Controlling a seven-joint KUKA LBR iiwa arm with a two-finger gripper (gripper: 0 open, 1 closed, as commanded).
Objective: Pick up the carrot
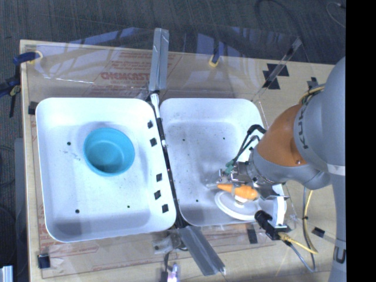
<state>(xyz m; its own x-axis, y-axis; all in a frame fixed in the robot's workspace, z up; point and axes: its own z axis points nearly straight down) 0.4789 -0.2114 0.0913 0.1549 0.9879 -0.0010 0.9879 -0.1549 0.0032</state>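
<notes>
partly under the wrist, the carrot (237, 190) in the right bin (194, 119), jaws' state impossible to tell

A robot lab, big grey robot arm (329, 134), two white bins (59, 216) on a tabletop (70, 57), loose cables (302, 248)

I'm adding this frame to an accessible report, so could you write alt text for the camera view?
A grey robot arm with an orange band reaches from the right into the right-hand white bin, its gripper low over an orange carrot that lies by a white plate. The left bin holds a blue bowl.
</notes>
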